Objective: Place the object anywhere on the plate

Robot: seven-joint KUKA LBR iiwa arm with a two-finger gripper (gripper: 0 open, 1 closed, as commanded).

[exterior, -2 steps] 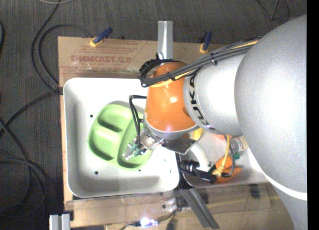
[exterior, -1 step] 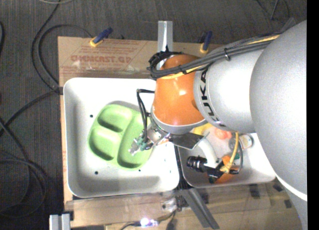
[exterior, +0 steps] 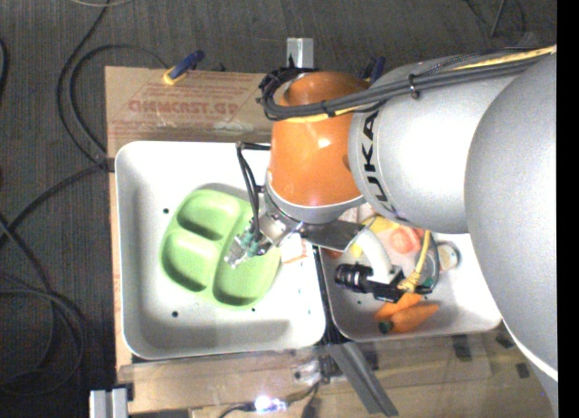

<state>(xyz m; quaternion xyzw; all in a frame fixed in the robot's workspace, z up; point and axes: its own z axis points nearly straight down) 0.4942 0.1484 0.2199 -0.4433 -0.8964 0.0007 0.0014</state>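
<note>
The robot arm (exterior: pixel 452 136) is sitting closest to the lens, its big grey body covering the upper right of the scene and part of the right bin (exterior: pixel 470 312). Its orange band (exterior: pixel 312 158) is pointing down and to the left, over the seam between the two bins. Below the band, the gripper (exterior: pixel 246 249) is hanging over the left bin (exterior: pixel 136 317), above the right edge of the green plate (exterior: pixel 194 244). It is roughly over the ridge between the plate's upper compartment and its lower right one. Whether the gripper is clenched, released or grasping something cannot be told from this angle, and it is too small and blurred to judge if it is touching the plate. The plate, which has three compartments, is lying flat near the middle of the left bin, tilted diagonally to the bin's walls. An orange carrot (exterior: pixel 409 317) is lying in the right bin near its front wall, well apart from the plate. Behind it, some pale, pink and yellow things (exterior: pixel 398 240) are showing partly under the arm, too hidden to name. Both bins are resting on a brown cardboard sheet (exterior: pixel 181 109), with a blue clamp (exterior: pixel 184 65) gripping its far edge. Thin cables (exterior: pixel 81 54) are trailing across the dark floor around it.
</note>
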